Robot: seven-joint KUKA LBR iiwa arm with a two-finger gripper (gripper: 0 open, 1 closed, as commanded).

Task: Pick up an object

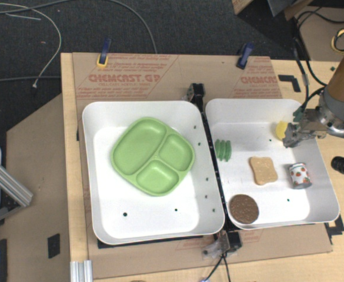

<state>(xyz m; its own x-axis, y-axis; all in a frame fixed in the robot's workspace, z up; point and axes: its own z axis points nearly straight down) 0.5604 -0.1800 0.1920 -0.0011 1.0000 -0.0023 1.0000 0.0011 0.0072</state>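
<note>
The arm comes in from the right and its gripper (pixel 293 135) hangs low over the upper right part of the right bin (pixel 242 111). Right against it on the left sits a small yellow object (pixel 281 128), partly hidden by the gripper; whether it is actually pinched I cannot tell, and how the gripper itself stands is not readable from this angle.

Below the gripper, a small can with a red-and-white label (pixel 300 175) stands near the bin's right wall. Just to its left lies a tan slice of bread (pixel 263 170), flat on the floor. Down at the front edge sits a brown round disc (pixel 243 208), hard by the near rim. Over by the dividing wall, a green ridged piece (pixel 223 150) lies well apart from the gripper.

Room to move: the middle of the right bin, between the green piece and the yellow object, is open white floor. The right wall is close behind the gripper.

Across the divider, the left bin (pixel 101 216) carries a green three-compartment plate (pixel 153 155), turned at a slant near its centre.
</note>
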